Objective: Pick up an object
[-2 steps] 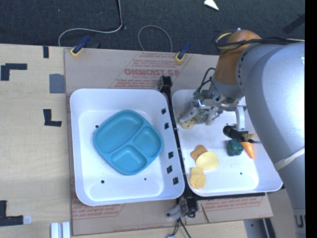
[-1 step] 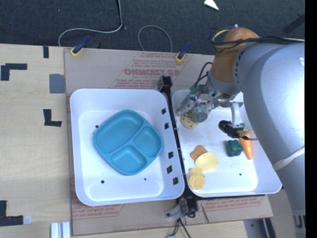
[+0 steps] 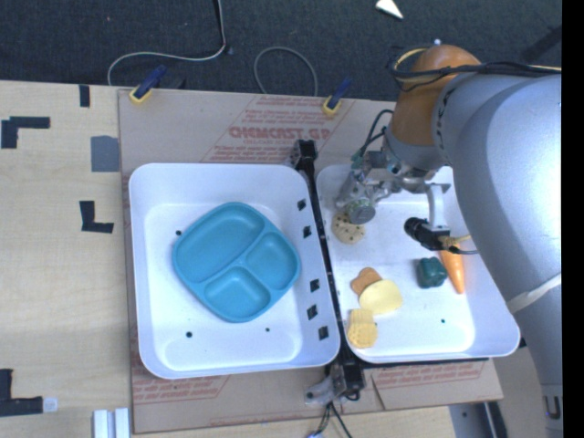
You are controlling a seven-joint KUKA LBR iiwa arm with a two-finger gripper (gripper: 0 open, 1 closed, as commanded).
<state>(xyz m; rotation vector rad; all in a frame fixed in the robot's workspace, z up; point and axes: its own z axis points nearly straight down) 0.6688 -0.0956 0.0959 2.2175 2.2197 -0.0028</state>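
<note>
My gripper [image 3: 357, 212] reaches down into the far left corner of the right bin [image 3: 493, 336]. Its tip hangs right over a round beige cookie [image 3: 347, 231] with dark specks, touching or nearly touching its far edge. Nearer the front lie an orange chip-like piece [image 3: 364, 278], a pale yellow piece [image 3: 382, 297] and a ridged yellow piece [image 3: 362, 329]. By the bin's right wall sit a teal block [image 3: 430, 273] and an orange carrot [image 3: 453, 271].
The left bin [image 3: 146, 245] holds a blue divided plate [image 3: 237, 260]. A black divider with clips [image 3: 315, 245] runs between the two bins. My grey arm [image 3: 511, 153] covers the right bin's far right part.
</note>
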